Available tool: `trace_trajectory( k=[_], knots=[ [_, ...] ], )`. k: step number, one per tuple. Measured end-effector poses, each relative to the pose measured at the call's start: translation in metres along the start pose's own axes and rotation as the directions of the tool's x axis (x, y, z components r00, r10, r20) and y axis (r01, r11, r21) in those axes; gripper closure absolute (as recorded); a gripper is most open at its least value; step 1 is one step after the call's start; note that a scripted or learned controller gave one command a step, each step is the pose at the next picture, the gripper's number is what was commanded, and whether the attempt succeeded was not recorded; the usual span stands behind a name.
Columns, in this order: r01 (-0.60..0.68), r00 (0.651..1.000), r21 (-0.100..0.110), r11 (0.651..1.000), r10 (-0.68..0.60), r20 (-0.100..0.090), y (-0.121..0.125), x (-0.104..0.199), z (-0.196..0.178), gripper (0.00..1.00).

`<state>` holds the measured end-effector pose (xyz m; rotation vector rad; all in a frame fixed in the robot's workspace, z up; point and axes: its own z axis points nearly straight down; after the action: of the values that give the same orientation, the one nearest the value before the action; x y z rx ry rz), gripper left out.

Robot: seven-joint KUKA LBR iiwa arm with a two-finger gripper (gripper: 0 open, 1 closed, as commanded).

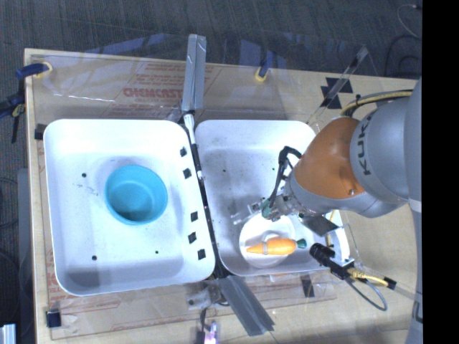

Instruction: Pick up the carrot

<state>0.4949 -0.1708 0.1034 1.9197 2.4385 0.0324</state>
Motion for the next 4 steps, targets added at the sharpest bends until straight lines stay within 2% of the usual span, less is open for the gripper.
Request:
trace_trajectory(
  k=[1, 2, 3, 4],
  knots=[
    [0.095, 0.995, 0.027, 0.995, -0.095, -0.014, -0.021, -0.035, -0.023, 0.0],
    [0.088, 0.996, 0.036, 0.995, -0.087, -0.018, -0.024, -0.036, -0.041, 0.0],
    [-0.032, 0.999, 0.012, 0.999, 0.032, 0.002, -0.017, -0.038, -0.018, 0.0],
    [-0.016, 1.0, -0.009, 1.0, 0.016, 0.011, -0.002, -0.007, -0.003, 0.0]
  ],
)
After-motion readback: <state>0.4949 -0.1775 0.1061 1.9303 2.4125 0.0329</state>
